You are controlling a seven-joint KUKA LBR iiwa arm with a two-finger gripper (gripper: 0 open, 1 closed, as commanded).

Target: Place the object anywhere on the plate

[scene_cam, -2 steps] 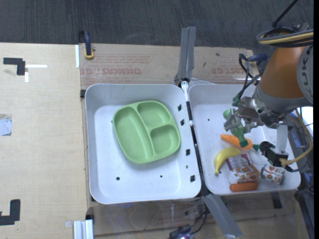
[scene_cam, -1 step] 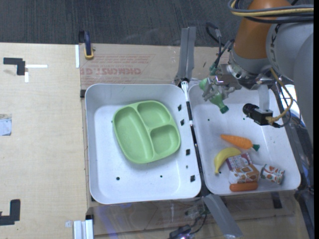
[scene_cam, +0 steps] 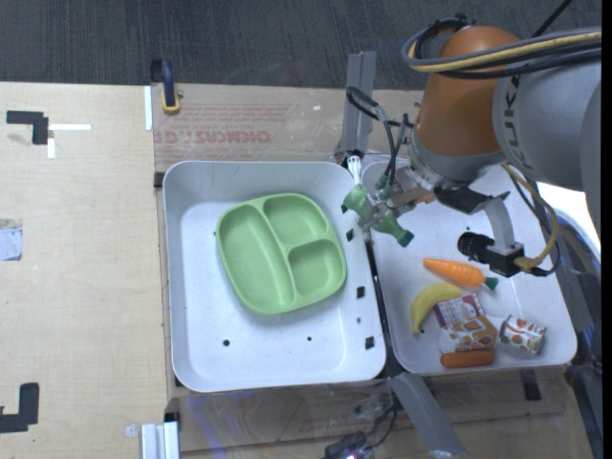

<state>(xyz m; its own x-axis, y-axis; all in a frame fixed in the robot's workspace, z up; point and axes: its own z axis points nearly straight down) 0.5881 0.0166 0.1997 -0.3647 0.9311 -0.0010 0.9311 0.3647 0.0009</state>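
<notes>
Currently your gripper (scene_cam: 375,210) hangs over the seam between the bins.
You cannot tell its state; the plate (scene_cam: 281,251) waits left, the carrot (scene_cam: 453,272) right.

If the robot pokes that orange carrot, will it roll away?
Probably a bit. The carrot looks round and tapered, so it would likely roll in a curve rather than straight. It lies close to the banana, which might stop it. It looks like smooth plastic, so it could slip from the pincer.
</notes>
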